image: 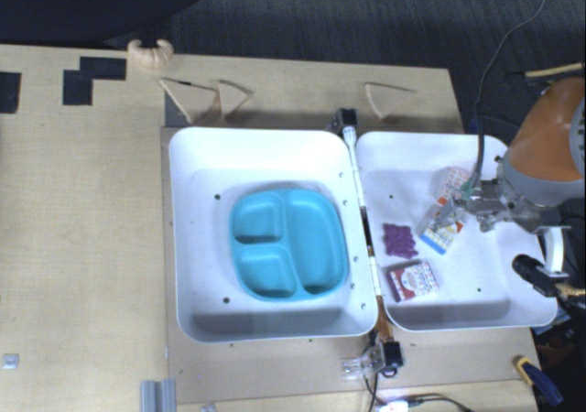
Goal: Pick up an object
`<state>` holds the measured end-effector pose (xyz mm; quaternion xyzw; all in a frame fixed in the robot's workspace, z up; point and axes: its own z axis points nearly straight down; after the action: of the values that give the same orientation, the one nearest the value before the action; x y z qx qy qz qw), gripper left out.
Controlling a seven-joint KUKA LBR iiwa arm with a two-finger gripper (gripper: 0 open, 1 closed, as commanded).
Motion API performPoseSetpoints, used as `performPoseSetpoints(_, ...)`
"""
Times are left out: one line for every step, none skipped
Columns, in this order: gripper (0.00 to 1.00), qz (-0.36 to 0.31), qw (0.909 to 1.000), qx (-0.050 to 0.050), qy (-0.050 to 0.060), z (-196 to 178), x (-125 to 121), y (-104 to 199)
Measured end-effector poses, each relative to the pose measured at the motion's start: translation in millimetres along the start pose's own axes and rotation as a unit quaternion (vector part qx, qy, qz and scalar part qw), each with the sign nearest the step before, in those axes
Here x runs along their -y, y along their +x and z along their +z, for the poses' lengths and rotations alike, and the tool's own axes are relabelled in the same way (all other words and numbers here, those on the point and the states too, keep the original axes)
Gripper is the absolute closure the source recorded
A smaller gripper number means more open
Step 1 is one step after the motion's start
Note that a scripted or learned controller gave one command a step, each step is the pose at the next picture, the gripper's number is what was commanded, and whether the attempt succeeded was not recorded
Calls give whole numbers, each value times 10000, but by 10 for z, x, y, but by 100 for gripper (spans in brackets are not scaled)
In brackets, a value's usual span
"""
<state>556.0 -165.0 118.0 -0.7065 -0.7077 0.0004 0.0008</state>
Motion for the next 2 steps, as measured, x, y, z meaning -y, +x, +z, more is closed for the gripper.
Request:
performPoseSetpoints(100, -13, 10000, 3, -37, -126, -28, 8)
performPoseSetpoints(100, -20, 10000, 10, -32, -221, -647, -409)
